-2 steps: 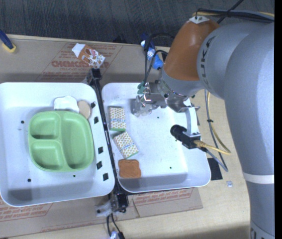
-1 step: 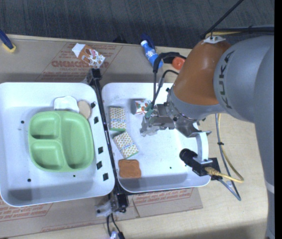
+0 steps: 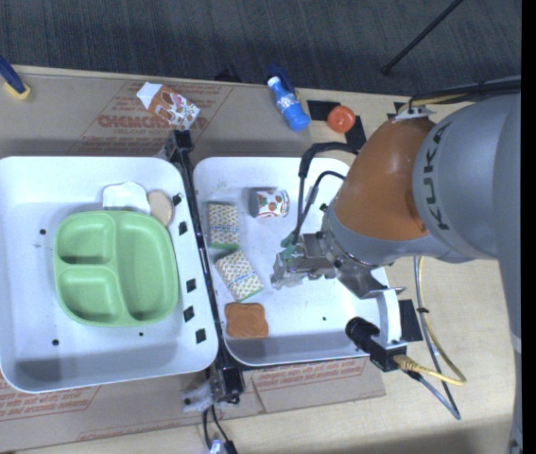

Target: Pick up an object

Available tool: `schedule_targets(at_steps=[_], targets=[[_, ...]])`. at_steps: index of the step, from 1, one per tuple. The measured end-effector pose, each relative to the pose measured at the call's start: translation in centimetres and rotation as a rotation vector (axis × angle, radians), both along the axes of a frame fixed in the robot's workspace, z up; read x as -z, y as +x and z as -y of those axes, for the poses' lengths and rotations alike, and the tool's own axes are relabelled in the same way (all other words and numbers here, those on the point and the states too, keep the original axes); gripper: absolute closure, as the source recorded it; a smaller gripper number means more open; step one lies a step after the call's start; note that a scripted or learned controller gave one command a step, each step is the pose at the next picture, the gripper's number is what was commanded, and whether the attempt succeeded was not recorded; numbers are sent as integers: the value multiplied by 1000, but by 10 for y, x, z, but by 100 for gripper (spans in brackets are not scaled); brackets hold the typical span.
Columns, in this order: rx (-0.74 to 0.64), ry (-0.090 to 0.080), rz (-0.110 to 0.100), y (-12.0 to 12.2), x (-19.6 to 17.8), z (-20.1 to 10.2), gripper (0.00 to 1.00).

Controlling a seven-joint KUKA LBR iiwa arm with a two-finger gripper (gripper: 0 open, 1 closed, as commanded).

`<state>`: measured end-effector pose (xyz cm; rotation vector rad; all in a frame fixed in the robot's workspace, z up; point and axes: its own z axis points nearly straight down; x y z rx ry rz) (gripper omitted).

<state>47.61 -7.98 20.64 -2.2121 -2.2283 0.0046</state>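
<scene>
My gripper (image 3: 287, 267) hangs low over the middle of the right bin (image 3: 324, 334), under the orange wrist band. Just left of it lies a patterned packet (image 3: 240, 274). A second patterned packet (image 3: 222, 223) lies above that one, near the divider. A small printed cup (image 3: 268, 202) rests on its side toward the bin's back. A brown, toast-like piece (image 3: 246, 321) sits at the front left corner of this bin. The arm hides much of the bin's right half.
The left bin (image 3: 12, 282) holds a green divided plate (image 3: 116, 267), a white piece (image 3: 126, 196) and a tan round piece (image 3: 160, 206). On the bench behind the bins lie a blue bottle (image 3: 288, 102), an orange ball (image 3: 341, 117) and a snack packet (image 3: 168, 105).
</scene>
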Motion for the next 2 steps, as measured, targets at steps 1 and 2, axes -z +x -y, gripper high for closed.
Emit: schedule_targets(at_steps=[1,2], targets=[[3,0,2,0,3,42,100],[2,0,3,0,3,42,0]])
